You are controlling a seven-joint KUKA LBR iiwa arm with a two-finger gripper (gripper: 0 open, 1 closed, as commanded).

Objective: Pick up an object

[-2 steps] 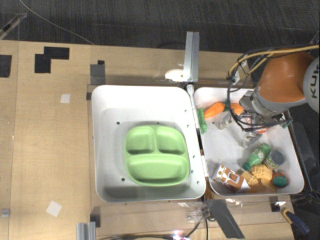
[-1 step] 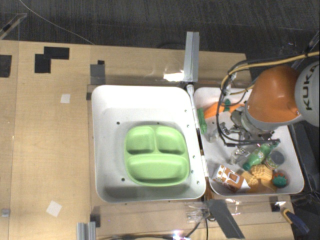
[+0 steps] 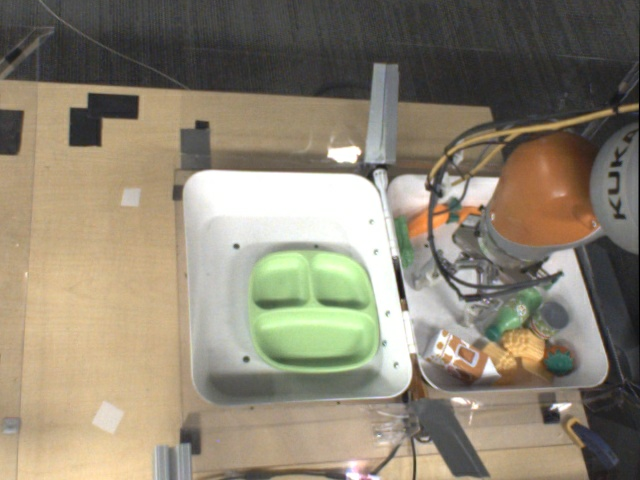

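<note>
In the right bin (image 3: 597, 360), clutter (image 3: 520, 343) crowds the arm (image 3: 545, 193) — pincer grip can't be told.

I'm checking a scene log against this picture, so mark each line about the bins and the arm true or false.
1. A green divided tray lies in the left bin. True.
2. The tray has five compartments. False: three show, two small above one long.
3. The arm's orange band hangs over the right bin. True.
4. The right bin holds a single object. False: several small things lie there, among them a green bottle and a brown packet.
5. The tray stands on edge against the bin wall. False: it lies flat.
</note>
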